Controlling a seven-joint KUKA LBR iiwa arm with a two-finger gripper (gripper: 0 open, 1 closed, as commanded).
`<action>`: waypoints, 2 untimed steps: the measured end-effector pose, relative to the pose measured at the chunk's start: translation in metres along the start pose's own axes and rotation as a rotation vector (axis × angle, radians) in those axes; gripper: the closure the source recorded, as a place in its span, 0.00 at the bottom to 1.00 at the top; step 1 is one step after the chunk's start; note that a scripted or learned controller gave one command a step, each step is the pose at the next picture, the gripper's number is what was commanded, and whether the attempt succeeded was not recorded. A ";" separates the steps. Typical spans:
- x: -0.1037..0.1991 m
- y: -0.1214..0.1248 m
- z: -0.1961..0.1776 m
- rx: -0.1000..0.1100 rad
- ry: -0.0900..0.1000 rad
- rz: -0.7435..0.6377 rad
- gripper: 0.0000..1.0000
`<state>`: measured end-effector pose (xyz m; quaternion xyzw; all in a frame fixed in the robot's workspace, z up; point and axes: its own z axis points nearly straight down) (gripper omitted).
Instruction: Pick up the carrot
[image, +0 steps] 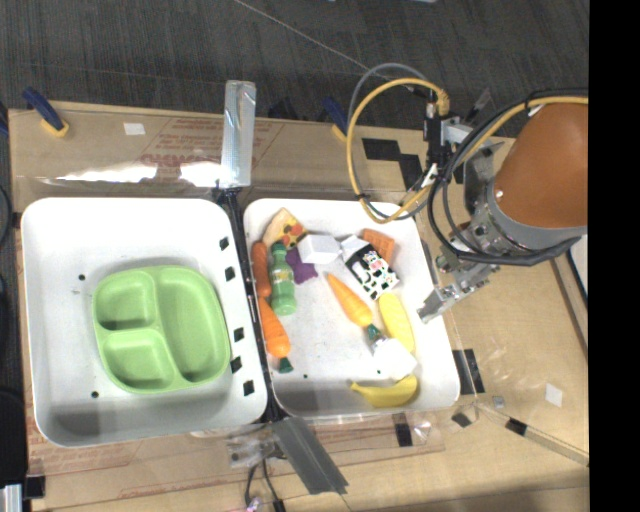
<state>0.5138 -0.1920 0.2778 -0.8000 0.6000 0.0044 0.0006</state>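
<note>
Gripper (447, 297): hangs just outside the right bin's right wall, over the bench; nothing is between its fingers, and whether they stand open or shut I cannot tell.
Arm (540, 170): grey with an orange band, reaching in from the right.
Carrot (349, 299): lies slantwise in the middle of the right bin (330, 392), apart from the gripper, between the green bottle (282, 288) and the yellow banana (396, 320).
Neighbours: a second orange carrot-like piece (275, 334) lies along the left wall; another banana (385, 392) near the front.
Handling: probably a light, stiff plastic toy, smooth and apt to slip.
Hold: best across the thicker middle, fingers square to its length.
Left bin: holds a green divided plate (160, 326).
</note>
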 end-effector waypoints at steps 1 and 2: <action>-0.012 0.034 -0.037 0.006 0.009 -0.357 1.00; -0.002 0.037 -0.041 0.008 0.011 -0.622 1.00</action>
